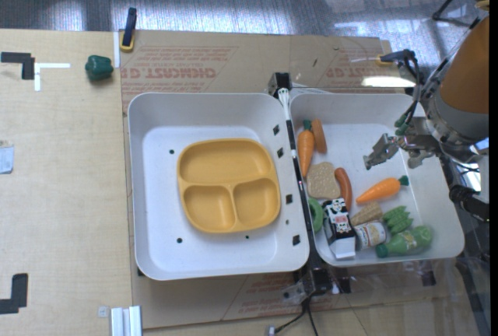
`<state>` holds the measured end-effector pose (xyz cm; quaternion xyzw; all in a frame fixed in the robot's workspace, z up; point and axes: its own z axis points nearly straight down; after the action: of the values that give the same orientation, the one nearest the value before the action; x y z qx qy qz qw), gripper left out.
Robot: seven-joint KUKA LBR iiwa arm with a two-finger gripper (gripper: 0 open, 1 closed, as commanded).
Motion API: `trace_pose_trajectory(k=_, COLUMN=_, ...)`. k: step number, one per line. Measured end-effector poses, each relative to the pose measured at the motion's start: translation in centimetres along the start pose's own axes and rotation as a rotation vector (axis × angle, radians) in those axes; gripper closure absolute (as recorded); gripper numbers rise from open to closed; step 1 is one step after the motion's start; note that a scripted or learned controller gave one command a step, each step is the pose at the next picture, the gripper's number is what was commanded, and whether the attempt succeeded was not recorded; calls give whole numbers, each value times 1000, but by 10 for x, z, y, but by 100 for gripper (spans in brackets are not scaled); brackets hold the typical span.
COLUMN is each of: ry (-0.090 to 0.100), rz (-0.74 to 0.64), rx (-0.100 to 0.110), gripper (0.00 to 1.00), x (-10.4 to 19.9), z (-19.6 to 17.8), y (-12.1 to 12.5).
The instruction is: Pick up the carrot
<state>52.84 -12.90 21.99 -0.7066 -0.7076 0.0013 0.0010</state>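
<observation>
Carrot (380, 190) just below gripper (381, 152), near side
Long axis slanting, green top toward arm; finger state impossible to tell

Bare floor surrounds the carrot (379, 190); toys (366, 229) crowd below.

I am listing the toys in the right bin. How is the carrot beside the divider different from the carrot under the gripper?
The divider carrot lies lengthwise along the bin wall, leaf end away from the camera; the gripper-side carrot lies crosswise, leaf end toward the right. The divider carrot touches the wall beside another orange piece; the gripper-side carrot lies apart on bare floor, closer to the gripper. Both are orange with green tops.
</observation>
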Motion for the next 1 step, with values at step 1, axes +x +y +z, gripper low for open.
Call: trace_pose_trajectory(k=1, ry=0, rz=-102, rx=-2, gripper=0, x=-30, z=65, y=-26)
